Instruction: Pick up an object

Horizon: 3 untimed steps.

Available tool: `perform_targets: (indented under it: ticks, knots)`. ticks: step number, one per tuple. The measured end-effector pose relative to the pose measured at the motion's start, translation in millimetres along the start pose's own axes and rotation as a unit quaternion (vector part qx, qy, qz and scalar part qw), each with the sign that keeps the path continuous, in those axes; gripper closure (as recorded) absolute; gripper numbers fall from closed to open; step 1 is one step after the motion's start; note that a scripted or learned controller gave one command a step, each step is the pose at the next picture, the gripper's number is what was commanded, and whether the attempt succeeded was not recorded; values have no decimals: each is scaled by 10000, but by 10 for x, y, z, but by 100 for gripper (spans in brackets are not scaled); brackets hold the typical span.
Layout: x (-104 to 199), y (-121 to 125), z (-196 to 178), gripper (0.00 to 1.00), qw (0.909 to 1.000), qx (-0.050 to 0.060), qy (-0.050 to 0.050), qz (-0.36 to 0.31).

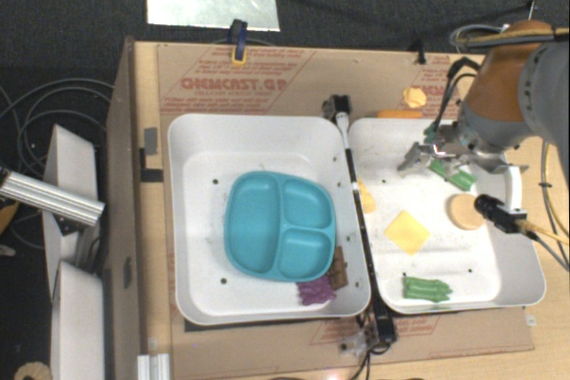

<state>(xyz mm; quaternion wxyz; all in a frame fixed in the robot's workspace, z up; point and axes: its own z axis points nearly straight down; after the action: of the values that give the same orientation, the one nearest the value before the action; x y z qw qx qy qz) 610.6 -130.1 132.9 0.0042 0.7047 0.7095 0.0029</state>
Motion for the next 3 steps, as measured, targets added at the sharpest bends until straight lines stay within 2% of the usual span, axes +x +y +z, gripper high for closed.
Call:
perform_targets:
  ticks: [1, 2, 3]
  knots:
    - [-41, -406, 507, 0, 10000, 73, 14, 33]
    - [73, -465, 71, 0, 10000, 29, 9, 11]
    - [236, -751, 498, 0, 10000, 64, 15, 28]
